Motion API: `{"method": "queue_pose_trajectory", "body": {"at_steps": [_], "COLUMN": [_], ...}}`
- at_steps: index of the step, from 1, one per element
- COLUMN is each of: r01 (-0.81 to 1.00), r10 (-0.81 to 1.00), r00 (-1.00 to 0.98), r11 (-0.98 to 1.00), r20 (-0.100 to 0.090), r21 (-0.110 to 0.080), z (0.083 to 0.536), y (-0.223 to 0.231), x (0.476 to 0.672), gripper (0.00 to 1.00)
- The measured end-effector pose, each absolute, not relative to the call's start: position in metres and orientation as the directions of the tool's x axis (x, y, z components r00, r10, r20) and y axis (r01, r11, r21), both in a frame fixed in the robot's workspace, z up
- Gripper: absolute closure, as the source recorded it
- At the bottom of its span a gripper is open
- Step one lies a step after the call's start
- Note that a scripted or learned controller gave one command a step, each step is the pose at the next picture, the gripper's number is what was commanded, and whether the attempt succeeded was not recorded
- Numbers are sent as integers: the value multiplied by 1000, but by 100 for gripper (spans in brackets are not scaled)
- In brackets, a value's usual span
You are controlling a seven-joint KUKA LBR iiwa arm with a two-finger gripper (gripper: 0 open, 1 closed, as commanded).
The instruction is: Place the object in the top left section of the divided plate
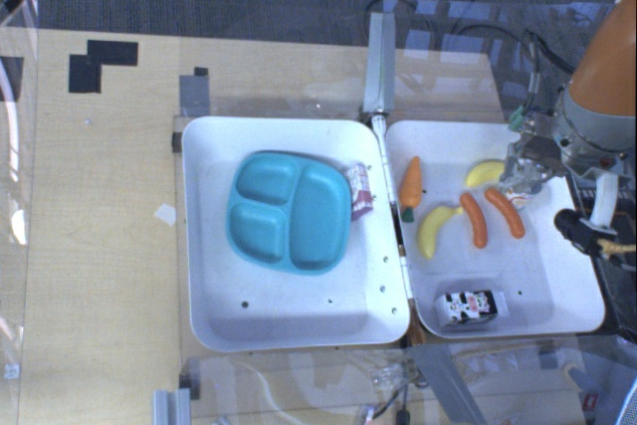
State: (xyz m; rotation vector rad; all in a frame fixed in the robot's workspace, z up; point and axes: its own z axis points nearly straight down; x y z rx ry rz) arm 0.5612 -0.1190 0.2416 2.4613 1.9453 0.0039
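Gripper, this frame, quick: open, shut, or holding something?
Gripper: cannot be told; it sits low in the right bin by the yellow banana and sausages, nothing visibly held.

Two white bins, one divided plate, two bananas, two sausages, one carrot, two packets.

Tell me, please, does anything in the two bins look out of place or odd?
One thing: a small wrapped packet in the left bin lies tilted against the right edge of the blue divided plate, wedged toward the bin wall. The carrot, bananas and sausages in the right bin lie loose, nothing spilled.
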Motion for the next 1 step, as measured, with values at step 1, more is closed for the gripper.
{"method": "queue_pose_trajectory", "body": {"at_steps": [1], "r01": [961], "r10": [961], "r00": [276], "r11": [-276], "r20": [1], "r21": [1], "z": [128], "y": [-99], "x": [489], "gripper": [100]}}
